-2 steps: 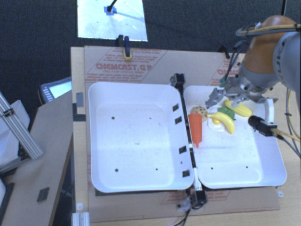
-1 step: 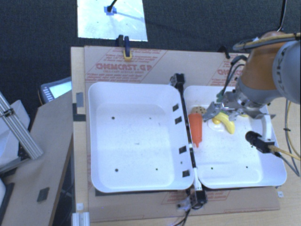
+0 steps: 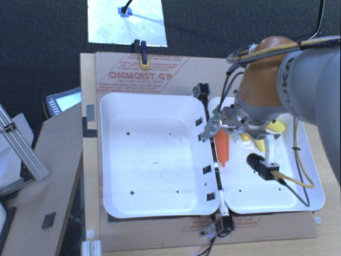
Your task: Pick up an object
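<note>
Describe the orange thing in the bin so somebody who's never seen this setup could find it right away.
Start at the right-hand white bin, the one the grey arm reaches over. Along its left wall, beside the divider between the bins, lies the orange carrot-shaped object, just under the gripper. It is long and tapered, unlike the yellow pieces further right.

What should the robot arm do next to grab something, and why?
Probably lower a little over the orange object. The end effector sits just above its top end, in the right bin by the divider, so it is the closest thing. Yellow pieces lie partly under the arm.
</note>
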Motion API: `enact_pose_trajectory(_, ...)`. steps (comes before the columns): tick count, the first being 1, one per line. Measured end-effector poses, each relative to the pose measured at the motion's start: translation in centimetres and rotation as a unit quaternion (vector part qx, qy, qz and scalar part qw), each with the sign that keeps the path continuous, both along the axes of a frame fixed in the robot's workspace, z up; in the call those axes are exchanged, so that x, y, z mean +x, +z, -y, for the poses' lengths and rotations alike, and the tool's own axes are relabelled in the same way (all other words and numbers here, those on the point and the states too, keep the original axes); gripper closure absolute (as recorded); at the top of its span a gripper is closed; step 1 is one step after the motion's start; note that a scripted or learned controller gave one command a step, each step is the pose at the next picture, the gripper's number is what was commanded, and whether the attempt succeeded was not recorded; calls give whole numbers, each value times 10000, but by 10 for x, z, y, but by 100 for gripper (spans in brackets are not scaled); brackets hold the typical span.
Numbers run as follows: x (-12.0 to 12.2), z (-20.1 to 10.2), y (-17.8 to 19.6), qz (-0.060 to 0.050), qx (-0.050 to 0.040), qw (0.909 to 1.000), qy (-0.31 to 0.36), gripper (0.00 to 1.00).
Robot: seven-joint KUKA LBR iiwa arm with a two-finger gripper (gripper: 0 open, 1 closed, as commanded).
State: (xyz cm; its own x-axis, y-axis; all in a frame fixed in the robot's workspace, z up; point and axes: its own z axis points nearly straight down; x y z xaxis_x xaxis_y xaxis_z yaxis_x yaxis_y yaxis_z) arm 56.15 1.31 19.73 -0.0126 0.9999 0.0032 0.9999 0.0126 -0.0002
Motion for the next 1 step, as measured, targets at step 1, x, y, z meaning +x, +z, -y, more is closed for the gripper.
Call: enact_pose_trajectory(1,1,6,10,13,-11,10000,-34,100)
